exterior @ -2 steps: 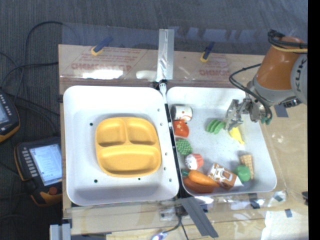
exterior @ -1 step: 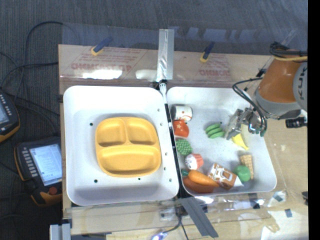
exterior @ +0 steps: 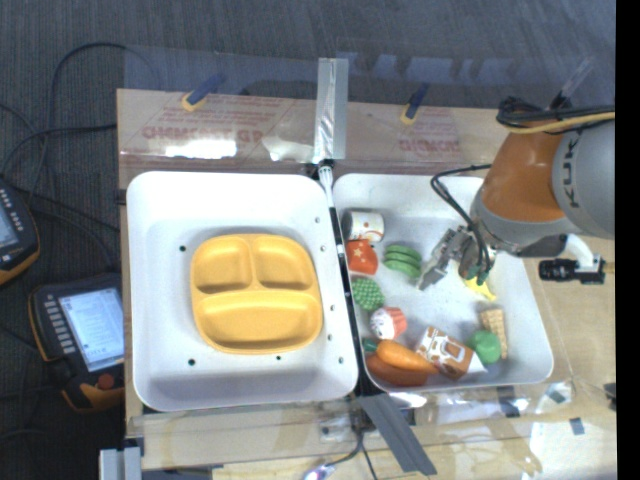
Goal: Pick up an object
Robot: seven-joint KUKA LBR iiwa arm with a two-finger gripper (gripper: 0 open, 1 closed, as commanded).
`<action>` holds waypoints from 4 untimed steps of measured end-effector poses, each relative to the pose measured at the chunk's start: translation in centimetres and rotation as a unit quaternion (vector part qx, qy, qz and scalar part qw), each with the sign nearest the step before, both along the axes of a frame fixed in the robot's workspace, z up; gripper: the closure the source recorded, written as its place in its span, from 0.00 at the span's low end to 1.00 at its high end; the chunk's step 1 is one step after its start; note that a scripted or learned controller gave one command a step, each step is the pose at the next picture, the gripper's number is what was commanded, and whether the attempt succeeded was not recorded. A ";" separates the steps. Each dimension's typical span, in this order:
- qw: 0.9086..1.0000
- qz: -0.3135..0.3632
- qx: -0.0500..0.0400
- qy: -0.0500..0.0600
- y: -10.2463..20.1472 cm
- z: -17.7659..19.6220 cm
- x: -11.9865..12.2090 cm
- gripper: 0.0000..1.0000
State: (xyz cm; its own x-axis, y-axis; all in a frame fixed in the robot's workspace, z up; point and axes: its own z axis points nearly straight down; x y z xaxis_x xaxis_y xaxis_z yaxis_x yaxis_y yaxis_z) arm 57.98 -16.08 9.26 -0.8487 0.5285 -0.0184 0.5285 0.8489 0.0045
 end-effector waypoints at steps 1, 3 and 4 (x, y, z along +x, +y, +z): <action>1.000 0.000 0.000 0.002 0.0 -0.2 -0.1 0.00; 0.995 0.097 -0.003 0.001 6.3 -0.1 -2.9 0.00; 0.995 0.098 -0.002 0.000 6.4 0.9 -2.8 1.00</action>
State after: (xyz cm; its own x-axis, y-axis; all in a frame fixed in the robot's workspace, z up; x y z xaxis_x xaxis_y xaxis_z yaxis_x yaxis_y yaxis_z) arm 55.16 -9.66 10.15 -0.9354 0.3531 -0.0198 0.3532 0.9356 -0.0002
